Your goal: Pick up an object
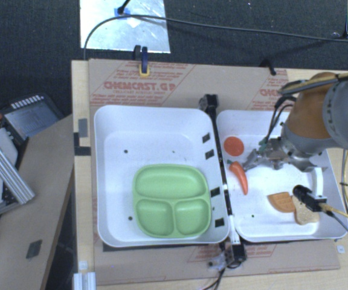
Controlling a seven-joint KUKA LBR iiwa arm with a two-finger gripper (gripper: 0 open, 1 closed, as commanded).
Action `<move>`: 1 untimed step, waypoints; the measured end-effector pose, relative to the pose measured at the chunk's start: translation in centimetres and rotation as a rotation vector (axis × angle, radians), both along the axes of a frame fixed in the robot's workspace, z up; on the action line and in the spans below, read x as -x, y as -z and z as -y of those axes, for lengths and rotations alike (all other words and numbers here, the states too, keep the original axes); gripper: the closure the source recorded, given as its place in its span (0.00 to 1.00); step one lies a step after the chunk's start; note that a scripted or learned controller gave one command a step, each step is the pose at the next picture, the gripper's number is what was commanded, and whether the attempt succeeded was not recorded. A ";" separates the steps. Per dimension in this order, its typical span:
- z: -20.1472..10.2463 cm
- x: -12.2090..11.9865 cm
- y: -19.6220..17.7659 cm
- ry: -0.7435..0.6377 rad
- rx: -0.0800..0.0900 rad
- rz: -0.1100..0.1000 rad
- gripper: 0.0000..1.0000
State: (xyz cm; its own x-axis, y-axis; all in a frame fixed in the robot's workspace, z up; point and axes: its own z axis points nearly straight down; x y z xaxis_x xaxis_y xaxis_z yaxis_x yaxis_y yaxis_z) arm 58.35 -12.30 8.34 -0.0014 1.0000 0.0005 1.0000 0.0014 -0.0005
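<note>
The right bin [255, 231] holds a round orange-red slice [234, 145] near its left wall. Just below it lies a long red-orange pepper [240, 177]. A brown bread-like piece [280, 202] rests toward the front, with a pale beige chunk [307, 215] beside it on the right. My gripper [254, 160] reaches in from the right and sits low over the bin floor. Its tip points left, just right of the pepper's top end and below the round slice. I see nothing held in it.
The left bin [110, 162] carries a green three-compartment plate [171, 199]. A black divider strip [217, 162] runs between the bins. The grey arm [319, 122] covers the right bin's far right corner. Cardboard [162, 86] lies under both bins.
</note>
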 end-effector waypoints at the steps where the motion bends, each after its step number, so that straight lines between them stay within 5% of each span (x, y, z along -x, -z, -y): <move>1: 0.0 -0.1 -1.2 -0.001 0.001 0.004 1.00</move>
State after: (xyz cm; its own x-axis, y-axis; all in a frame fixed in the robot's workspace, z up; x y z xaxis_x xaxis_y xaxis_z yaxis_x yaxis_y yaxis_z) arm 58.45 -12.33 9.56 -0.0019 1.0000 -0.0007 1.0000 0.0019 0.0036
